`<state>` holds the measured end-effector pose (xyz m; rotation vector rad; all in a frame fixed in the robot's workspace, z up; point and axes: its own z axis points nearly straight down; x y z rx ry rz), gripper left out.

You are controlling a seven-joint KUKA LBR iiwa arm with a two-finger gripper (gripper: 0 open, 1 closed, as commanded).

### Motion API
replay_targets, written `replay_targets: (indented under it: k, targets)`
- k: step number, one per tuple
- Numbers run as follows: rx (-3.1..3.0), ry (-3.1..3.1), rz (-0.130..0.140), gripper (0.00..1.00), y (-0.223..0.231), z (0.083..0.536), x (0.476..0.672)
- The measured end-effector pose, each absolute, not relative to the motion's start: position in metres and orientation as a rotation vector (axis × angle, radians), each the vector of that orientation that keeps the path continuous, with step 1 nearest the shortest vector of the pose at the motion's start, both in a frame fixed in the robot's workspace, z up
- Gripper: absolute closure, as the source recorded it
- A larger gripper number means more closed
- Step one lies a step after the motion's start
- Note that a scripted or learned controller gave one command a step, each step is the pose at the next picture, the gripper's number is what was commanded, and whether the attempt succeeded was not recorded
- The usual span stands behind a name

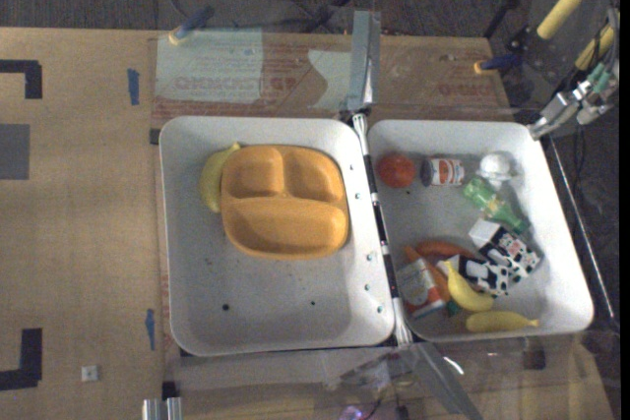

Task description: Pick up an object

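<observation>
Tray, orange with three wells, lies upside-up in the left bin, covering part of a banana at its left; it looks light, stiff and slick, best pinched at a rim or divider. Right of it, small toys crowd the right bin. The tool hangs past that bin's far right corner; its opening I cannot tell.

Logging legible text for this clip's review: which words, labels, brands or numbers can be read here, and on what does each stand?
None can be read in full.
Cardboard sheet behind the bins: a line of reddish print, too blurred to read.
Small can in the right bin: red and white label, too small to read.
Black and white carton: pattern, no legible letters.
Orange and white packet: print too blurred to read.
</observation>
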<state>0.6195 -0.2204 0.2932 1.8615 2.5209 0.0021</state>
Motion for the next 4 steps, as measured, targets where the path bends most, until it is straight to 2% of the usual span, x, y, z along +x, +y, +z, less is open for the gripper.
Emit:
replay_targets:
  k: [1,2,3,4]
  targets:
    - [1.743,2.614,0.001,0.0,-0.189,0.132,0.573]
    - [1.805,2.564,0.003,0.0,-0.169,0.087,0.632]
    - [1.802,2.561,0.006,1.0,-0.169,0.097,0.633]
    - [2.059,2.368,0.002,1.0,-0.123,0.223,0.634]
